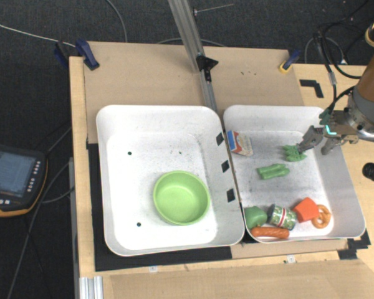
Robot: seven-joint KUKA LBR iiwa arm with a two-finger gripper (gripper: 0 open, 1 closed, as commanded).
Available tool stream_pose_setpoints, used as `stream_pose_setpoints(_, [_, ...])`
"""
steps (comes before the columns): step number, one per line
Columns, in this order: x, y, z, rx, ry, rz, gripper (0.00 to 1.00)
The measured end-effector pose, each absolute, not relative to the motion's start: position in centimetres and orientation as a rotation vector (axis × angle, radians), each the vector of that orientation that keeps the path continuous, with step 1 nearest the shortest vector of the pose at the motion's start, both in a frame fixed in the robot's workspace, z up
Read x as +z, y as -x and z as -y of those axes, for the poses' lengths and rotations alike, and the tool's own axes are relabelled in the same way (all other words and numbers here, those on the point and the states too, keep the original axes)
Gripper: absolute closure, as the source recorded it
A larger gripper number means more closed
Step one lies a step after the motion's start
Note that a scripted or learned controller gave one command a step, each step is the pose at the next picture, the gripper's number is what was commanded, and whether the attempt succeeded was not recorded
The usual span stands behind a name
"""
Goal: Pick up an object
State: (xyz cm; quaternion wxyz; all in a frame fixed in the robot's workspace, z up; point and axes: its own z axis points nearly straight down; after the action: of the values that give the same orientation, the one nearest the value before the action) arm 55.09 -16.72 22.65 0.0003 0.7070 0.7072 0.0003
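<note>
My gripper [315,147] hangs over the upper right part of the right bin [336,185], with its two fingers spread open and nothing between them. A small green piece [293,154] lies on the bin floor just left of the left fingertip; I cannot tell if they touch. A longer green block [273,171] lies a little lower and to the left. A red, white and blue carton [240,143] sits near the bin's upper left corner.
Along the right bin's front edge lie a green pepper [255,216], a small can [281,217], an orange-red block [305,208], a pretzel [322,217] and a red sausage [271,232]. The left bin [131,142] holds a green bowl [181,197]. A metal post [190,30] rises behind the bins.
</note>
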Motion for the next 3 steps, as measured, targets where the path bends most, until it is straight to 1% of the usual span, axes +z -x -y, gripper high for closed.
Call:
stream_pose_setpoints(1, [22.6, -55.1, 16.7, 0.001, -2.221, -2.221, 0.00])
stream_pose_setpoints(3, [10.7, -53.6, 16.1, -0.004, -2.224, -2.225, 0.00])
